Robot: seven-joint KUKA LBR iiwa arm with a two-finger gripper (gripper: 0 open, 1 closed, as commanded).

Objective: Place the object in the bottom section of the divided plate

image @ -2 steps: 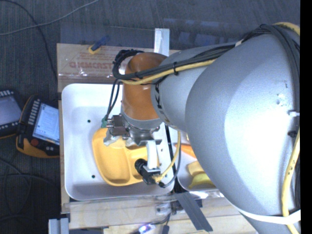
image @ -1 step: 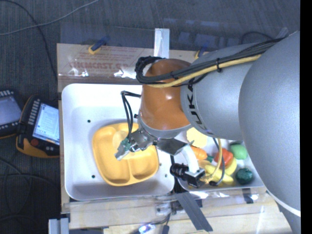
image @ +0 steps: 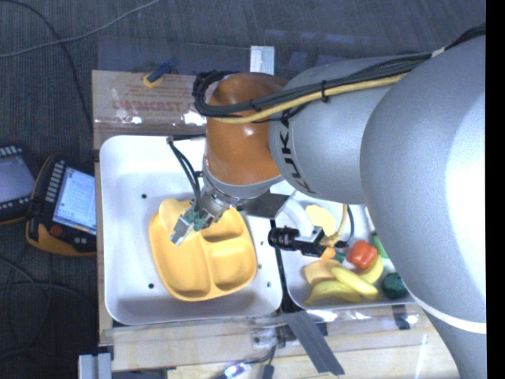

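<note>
Looks like the carry/placing step to me, nothing set down yet afaict. The claw hangs low over the upper-left part of the yellow plate, which sits in the left bin. There's a small grey-green bit right at the claw tip. It could be the object or just part of the claw, tbh too small to call. So I can't tell if the claw is clenched on anything or released.

Next move imo: shift toward the near edge of the plate so the tip is over the bottom section, drop a little, then let go. The ridges between sections are low, so it needs to be properly inside the section, otherwise the thing could land on a ridge and slide into the wrong one. The bottom section looks bare from here.

Other stuff: the right bin has toy food in it, incl. a banana, a red fruit and something green by the arm. All of it is well apart from the plate, so no issue. The arm covers a lot of both bins though, esp. the right one. Nothing else is in the left bin near the plate, so the path is clear. A pendant lies off to the side on the floor.
</note>
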